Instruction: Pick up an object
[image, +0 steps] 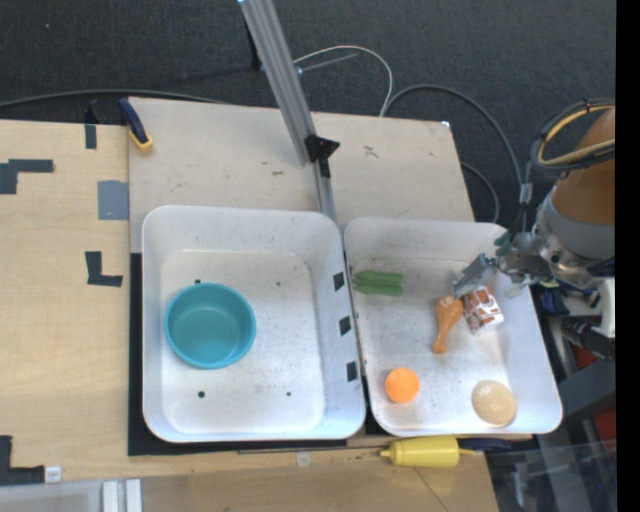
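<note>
Lying in the right bin (520, 400), the objects are spread out: an orange carrot-like piece (447, 322) near the middle, a small red and white packet (484, 310) touching it at 3 o'clock, an orange ball (401, 385) at 7 o'clock, a pale round thing (493, 401) at 5 o'clock, a green piece (378, 283) at 10 o'clock. The gripper (474, 275) hangs just above the packet; its grip is too small to make out. A blue bowl (209, 325) sits in the left bin (160, 240). A yellow object (428, 452) lies just outside the bins at 6 o'clock.

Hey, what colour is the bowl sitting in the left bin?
The bowl is teal blue, clearest in the camera view, in the left bin.
</note>
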